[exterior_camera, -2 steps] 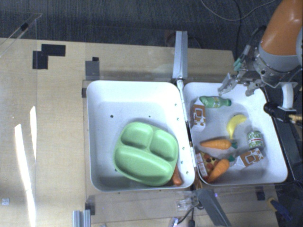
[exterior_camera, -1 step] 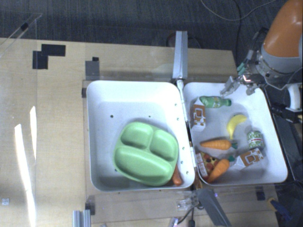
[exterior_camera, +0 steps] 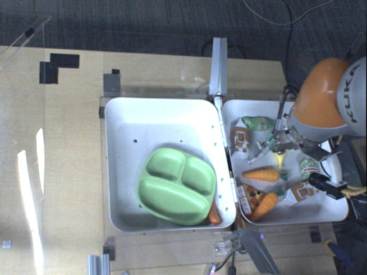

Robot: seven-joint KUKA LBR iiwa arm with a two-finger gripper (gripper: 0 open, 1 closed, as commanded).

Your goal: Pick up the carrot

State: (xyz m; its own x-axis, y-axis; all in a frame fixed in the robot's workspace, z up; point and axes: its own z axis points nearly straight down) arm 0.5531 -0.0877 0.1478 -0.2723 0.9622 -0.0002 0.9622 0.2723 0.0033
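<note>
Carrot (exterior_camera: 262,175) first: I see it lying on its side near the middle of the right bin (exterior_camera: 338,211), at the centre right of the frame, orange body pointing left to right with a pale end toward the right. A second carrot (exterior_camera: 264,205) lies just below it, slanted, close to the bin's lower edge, so I have two candidates packed among small printed packets (exterior_camera: 241,139) and other clutter. That crowding matters: whichever one I go for, neighbours sit close on both sides.

My arm (exterior_camera: 327,99) comes in from the right edge, its orange band high over the bin's upper right part. The gripper (exterior_camera: 279,144) hangs just above the upper carrot in the frame, near a green-topped item (exterior_camera: 257,122). I judge it is staged there for a descent, but nothing orange sits between its tips. Whether the tool is spread or pressed together I cannot tell; the metal parts blur together at this slant.

The left bin (exterior_camera: 123,130) holds a green divided tray (exterior_camera: 176,185), with an orange object (exterior_camera: 213,215) peeking from under its lower right edge.
</note>
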